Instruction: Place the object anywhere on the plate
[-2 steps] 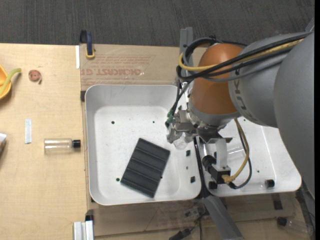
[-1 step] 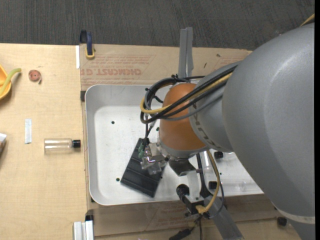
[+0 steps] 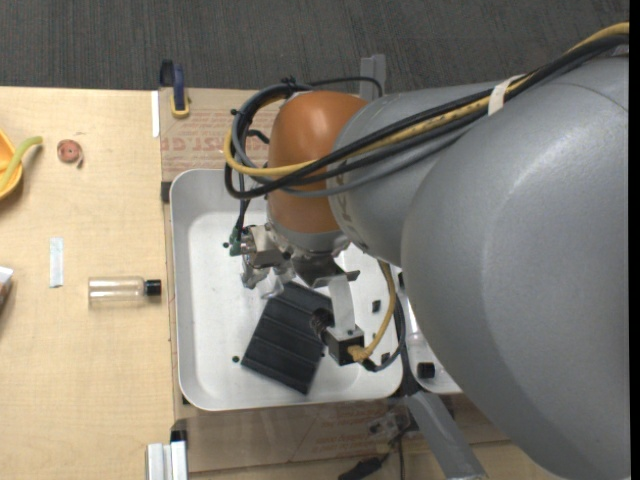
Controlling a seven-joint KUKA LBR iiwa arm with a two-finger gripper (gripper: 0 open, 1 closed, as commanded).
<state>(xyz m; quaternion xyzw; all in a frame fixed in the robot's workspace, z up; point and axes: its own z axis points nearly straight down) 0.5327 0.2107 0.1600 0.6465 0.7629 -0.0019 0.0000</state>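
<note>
A black ridged block [image 3: 283,344] lies tilted on the floor of the white bin [image 3: 200,268], toward its near edge. My gripper [image 3: 262,271] hangs low over the bin just above the block's upper end, under the orange wrist band [image 3: 305,173]. The arm's grey body covers the bin's right part and everything beyond it. Whether the gripper touches the block is hidden by the wrist hardware.
On the wooden bench left of the bin lie a clear small bottle with a black cap [image 3: 122,288], a white strip [image 3: 56,263] and a small red-brown disc [image 3: 68,151]. A yellow dish edge [image 3: 8,168] shows at the far left. Cables [image 3: 250,158] loop around the wrist.
</note>
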